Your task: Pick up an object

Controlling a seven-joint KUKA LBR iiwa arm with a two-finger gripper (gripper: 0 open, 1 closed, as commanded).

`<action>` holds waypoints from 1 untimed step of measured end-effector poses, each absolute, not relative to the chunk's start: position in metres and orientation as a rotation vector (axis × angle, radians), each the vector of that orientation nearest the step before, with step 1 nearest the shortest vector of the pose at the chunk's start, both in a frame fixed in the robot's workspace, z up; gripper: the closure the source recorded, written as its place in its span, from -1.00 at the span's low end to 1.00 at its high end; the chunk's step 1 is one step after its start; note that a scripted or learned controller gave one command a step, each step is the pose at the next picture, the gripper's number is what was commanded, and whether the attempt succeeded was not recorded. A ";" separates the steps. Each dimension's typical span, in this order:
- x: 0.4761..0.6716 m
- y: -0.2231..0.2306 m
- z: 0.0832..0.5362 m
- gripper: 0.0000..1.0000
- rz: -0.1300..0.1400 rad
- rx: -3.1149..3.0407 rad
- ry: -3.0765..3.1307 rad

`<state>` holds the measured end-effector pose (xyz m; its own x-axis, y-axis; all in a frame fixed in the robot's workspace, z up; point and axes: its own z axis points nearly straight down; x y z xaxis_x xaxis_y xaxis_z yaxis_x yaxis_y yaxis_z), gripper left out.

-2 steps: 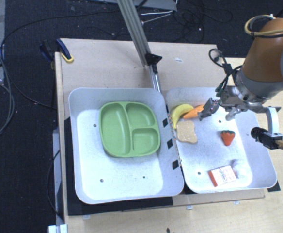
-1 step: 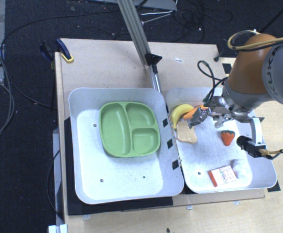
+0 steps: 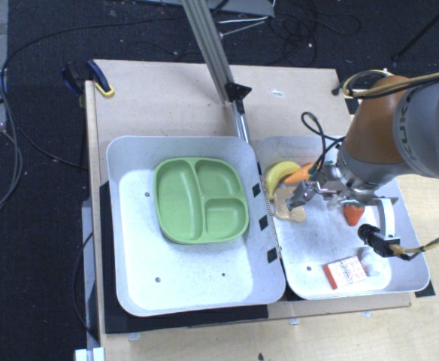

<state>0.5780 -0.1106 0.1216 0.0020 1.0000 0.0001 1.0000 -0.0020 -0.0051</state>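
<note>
The right bin holds a yellow banana with an orange carrot against it near the bin's far left. A tan, bread-like piece lies just in front of them. My gripper reaches in from the right, low over the bin, directly above the tan piece and just in front of the carrot. A small red fruit sits under the wrist. A red and white box lies near the bin's front edge.
A green divided plate lies in the left bin. A slanted metal pole rises from between the bins at the back. Cables loop around the wrist, and a black connector hangs over the right bin.
</note>
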 end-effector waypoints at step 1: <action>0.580 -0.110 0.135 1.00 -0.001 -2.225 -2.219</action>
<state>0.5796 -0.1102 0.1354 0.0026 1.0000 -0.0003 1.0000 -0.0026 0.0008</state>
